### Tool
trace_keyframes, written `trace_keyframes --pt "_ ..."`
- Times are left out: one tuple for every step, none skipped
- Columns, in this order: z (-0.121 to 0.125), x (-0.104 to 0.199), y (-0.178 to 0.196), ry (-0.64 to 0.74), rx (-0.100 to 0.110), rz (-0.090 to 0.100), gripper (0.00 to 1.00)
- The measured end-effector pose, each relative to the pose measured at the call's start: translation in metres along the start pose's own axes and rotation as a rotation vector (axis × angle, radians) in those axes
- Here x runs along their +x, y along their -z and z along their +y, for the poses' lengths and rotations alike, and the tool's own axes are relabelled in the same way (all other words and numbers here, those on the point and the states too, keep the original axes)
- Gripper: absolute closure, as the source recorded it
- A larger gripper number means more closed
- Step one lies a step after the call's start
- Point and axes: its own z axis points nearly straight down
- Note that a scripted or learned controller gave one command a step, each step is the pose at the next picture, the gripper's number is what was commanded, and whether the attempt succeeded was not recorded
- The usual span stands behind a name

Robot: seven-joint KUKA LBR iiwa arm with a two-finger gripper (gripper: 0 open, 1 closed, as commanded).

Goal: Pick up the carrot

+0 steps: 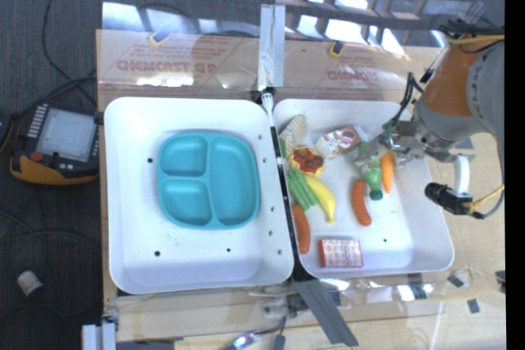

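Observation:
The carrot (387, 173) is a short orange piece lying upright in the view, in the right part of the right bin (426, 246). A green piece (373, 179) sits against its left side. My gripper (384, 150) hangs just above the carrot's upper end, coming in from the right under the grey arm with its orange band (447, 86). The gripper's body hides the carrot's top, and nothing is visibly lifted.
The right bin also holds an orange-red sausage (360, 202), a banana (324, 197), green beans (300, 188), a red and yellow piece (308, 161), a wrapped packet (340, 139), a second sausage (301, 228) and a red box (339, 252). A teal divided plate (207, 179) lies in the left bin (131, 258).

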Motion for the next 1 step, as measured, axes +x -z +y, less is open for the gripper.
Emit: trace_keyframes --pt "-0.0059 0.0143 0.0504 -0.201 0.002 -0.009 1.0"
